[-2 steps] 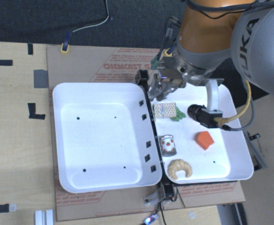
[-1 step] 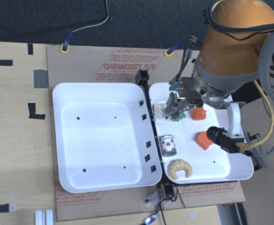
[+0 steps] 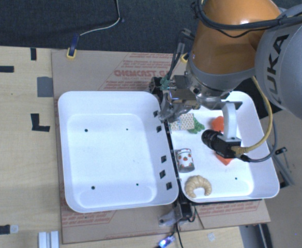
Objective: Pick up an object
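The right bin holds a tan croissant near its front edge and a small clear packet with red print beside the divider. A green-and-white patterned item lies at the bin's left side, and orange pieces show behind the arm's black fitting. My gripper hangs low over the bin's left rim, right next to the patterned item. The big grey and orange wrist above it hides the bin's back part.
The left bin sits next to the right one, sharing a divider with black clips. Both rest on a cardboard sheet. A cable with a yellow clip lies at the back left.
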You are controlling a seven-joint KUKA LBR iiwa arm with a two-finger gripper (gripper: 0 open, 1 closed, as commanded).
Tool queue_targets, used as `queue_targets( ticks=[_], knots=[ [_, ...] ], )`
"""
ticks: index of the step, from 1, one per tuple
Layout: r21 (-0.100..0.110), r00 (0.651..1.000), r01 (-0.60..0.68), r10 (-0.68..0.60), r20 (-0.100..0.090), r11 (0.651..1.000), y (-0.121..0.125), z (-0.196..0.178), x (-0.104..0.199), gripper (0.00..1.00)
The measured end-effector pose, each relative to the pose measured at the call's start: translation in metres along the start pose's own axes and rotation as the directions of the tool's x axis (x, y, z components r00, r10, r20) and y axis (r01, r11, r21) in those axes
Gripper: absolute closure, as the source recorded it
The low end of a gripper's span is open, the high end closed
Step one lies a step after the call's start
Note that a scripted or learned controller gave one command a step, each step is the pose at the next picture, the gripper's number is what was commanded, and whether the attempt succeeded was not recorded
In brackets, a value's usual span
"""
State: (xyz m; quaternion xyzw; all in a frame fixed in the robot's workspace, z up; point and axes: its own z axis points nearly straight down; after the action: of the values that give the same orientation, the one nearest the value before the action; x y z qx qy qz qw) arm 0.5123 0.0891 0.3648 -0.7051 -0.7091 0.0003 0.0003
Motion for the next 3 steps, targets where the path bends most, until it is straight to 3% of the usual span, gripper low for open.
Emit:
queue_targets(
  ticks=[1,2,3],
  knots=[
    [-0.009,1.000,-0.004,0.004,-0.002,1.000,-0.029,-0.086,-0.011,1.00],
    [-0.009,1.000,-0.001,0.001,-0.002,1.000,-0.012,-0.156,0.023,1.00],
    [0.002,1.000,-0.001,0.001,0.001,1.000,0.007,-0.135,0.070,1.00]
  ],
)
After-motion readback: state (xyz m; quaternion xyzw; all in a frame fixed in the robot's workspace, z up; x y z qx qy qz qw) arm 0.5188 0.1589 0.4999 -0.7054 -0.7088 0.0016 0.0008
